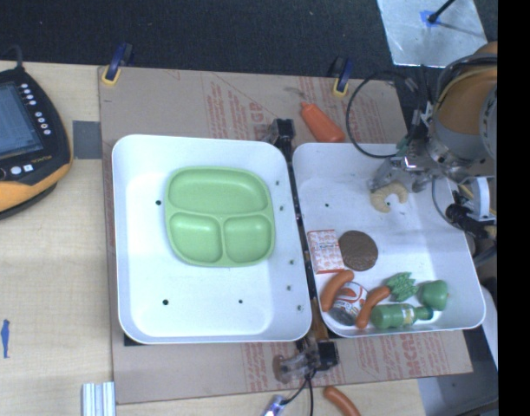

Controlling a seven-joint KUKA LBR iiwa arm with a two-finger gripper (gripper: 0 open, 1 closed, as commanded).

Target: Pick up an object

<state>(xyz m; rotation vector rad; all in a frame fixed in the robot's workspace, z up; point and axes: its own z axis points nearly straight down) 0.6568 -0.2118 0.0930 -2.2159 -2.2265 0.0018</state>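
My gripper hangs over the back part of the right bin, with the grey arm and its orange band rising to the right. Directly under its tip lies a small beige ring-shaped piece, touching or nearly touching it. Further forward in the same bin are a brown round disc, a red and white packet, two orange sausages, a green bottle, a green pepper and a leafy green piece.
The left bin holds a green divided plate. An orange carrot lies outside behind the bins, and another orange piece lies in front. A teach pendant sits at the far left. Black cables loop near the arm.
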